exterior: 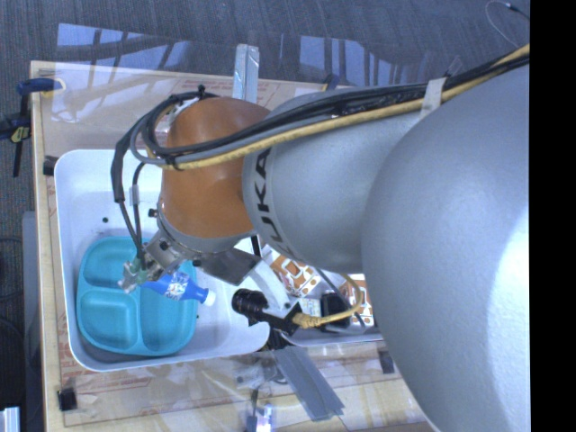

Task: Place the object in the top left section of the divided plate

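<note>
Lying across the blue divided plate's point(135, 309) three o'clock rim is a small blue-and-white bottle point(177, 288), its white cap pointing toward four o'clock. The gripper point(142, 273) sits at the bottle's nine o'clock end; whether it grips cannot be told. The plate rests in the left white bin point(76, 178).

The tool point(144, 273) hangs over the blue divided plate point(112, 318) beside a blue-and-white object point(177, 287).

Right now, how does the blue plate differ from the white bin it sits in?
The divided plate is bright blue; the white bin is plain white. The plate is smaller and lies inside the bin, near its lower left corner. The plate is split into sections; the bin's visible floor is undivided. Both are shallow, with rounded corners.
</note>
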{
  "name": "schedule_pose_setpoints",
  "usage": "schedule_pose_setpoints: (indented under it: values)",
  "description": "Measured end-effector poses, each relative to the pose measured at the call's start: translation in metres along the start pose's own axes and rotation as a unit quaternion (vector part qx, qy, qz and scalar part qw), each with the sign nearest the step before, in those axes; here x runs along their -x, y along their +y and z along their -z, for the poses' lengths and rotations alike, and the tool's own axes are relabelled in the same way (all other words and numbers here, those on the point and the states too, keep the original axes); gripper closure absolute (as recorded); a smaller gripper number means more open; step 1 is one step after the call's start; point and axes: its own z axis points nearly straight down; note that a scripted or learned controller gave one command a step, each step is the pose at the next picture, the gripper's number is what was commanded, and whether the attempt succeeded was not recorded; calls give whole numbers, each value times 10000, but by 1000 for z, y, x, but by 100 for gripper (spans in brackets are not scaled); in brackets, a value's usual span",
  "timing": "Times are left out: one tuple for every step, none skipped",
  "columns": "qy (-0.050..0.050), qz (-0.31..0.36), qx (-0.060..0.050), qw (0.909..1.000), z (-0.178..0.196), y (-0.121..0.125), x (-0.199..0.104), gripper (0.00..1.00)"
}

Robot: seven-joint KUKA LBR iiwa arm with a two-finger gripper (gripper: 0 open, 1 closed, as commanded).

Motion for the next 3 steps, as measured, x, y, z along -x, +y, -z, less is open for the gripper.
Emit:
schedule_pose_setpoints:
  values:
    - [-2, -2, 2, 10000, 0, 0, 1, 0]
    - [-2, -2, 2, 10000, 0, 0, 1, 0]
    - [2, 21, -22, 10000, 9, 0, 0, 100]
